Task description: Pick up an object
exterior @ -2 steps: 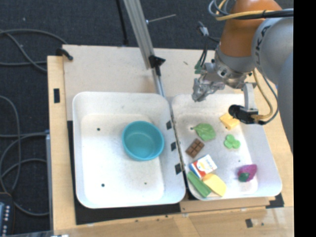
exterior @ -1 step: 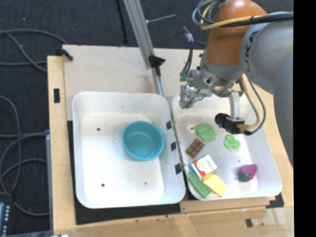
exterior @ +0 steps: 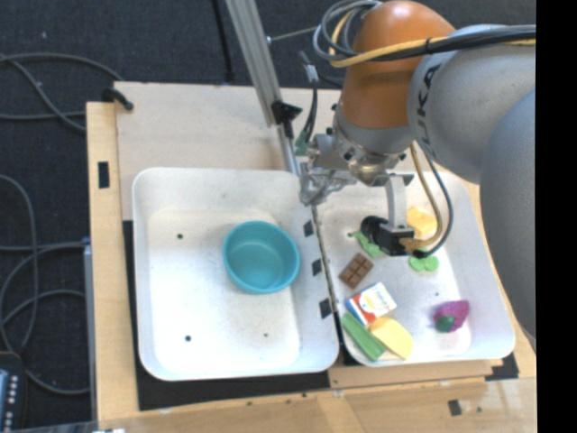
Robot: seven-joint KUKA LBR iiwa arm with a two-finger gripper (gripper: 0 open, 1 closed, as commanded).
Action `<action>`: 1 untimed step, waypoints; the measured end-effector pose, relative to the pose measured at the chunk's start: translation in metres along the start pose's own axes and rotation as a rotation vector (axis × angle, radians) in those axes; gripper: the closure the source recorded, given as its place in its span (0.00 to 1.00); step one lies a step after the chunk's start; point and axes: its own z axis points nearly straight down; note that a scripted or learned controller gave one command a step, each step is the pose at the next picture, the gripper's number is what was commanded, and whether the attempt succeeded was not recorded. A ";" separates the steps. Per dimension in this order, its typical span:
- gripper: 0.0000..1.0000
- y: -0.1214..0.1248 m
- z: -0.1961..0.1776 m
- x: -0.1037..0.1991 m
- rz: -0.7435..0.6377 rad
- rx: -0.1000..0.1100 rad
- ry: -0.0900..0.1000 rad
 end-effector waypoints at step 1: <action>1.00 -0.024 0.006 0.046 0.001 0.001 -0.001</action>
